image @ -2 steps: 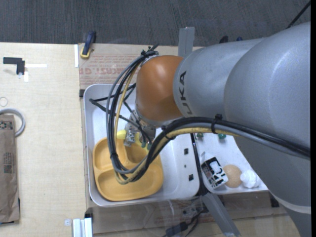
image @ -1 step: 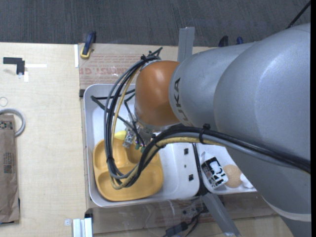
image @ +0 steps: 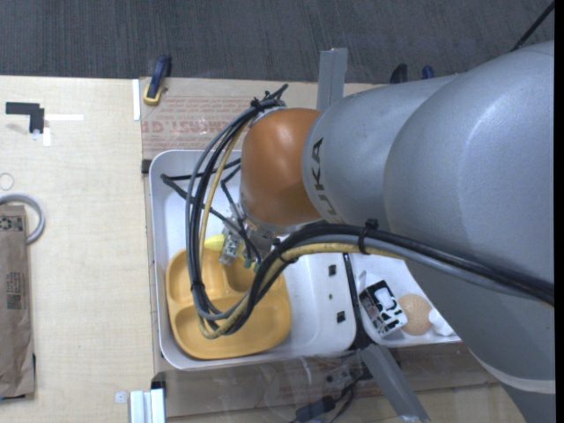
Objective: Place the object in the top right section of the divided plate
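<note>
Placement step, by my judgement. The gripper (image: 234, 248) hangs over the yellow divided plate (image: 269, 329) in the left bin (image: 163, 236). The wrist and cables (image: 201, 236) mask it, so I cannot tell its state. A small yellow object (image: 214, 242) sits just beside it. Next I would confirm the section before release. A tan ball (image: 414, 314) lies well apart.
</note>
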Robot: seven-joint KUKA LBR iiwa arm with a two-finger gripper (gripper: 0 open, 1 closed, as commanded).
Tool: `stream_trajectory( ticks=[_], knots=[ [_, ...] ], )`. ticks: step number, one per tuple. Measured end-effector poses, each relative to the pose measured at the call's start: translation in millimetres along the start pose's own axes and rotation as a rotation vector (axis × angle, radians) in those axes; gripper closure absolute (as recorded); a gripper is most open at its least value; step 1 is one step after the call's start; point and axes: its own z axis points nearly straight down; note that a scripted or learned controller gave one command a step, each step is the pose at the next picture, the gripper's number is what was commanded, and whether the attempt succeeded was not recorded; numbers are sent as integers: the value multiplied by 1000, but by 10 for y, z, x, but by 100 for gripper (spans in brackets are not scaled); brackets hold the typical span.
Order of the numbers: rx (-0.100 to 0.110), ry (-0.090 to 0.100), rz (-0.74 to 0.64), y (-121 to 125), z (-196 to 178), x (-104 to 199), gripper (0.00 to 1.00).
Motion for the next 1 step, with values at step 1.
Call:
stream_trajectory(
  ticks=[1],
  knots=[
    [-1,-1,-71,2,6,-1,100]
  ],
)
